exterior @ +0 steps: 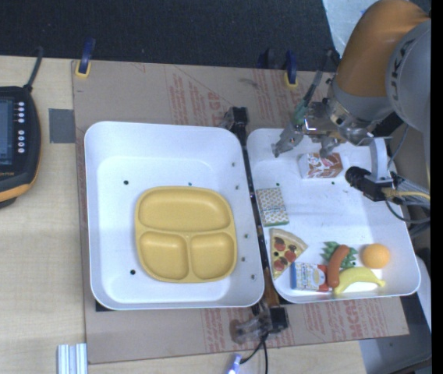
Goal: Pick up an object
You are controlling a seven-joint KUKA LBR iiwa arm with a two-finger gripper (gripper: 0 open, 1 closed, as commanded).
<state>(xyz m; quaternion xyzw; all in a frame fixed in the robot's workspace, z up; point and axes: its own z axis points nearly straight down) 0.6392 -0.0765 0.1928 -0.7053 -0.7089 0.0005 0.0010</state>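
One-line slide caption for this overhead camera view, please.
Gripper poised over right bin of toy food; yellow tray in left bin.

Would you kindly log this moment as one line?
tool: over right bin's far end | nearest: red-white packet | divided tray: left bin

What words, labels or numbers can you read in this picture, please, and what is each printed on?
None can be read.
Red print on the cardboard sheet: too faint and blurred.
Teach pendant screen and buttons: too small.
Small packet under the gripper: blurred.
Carton: blurred.
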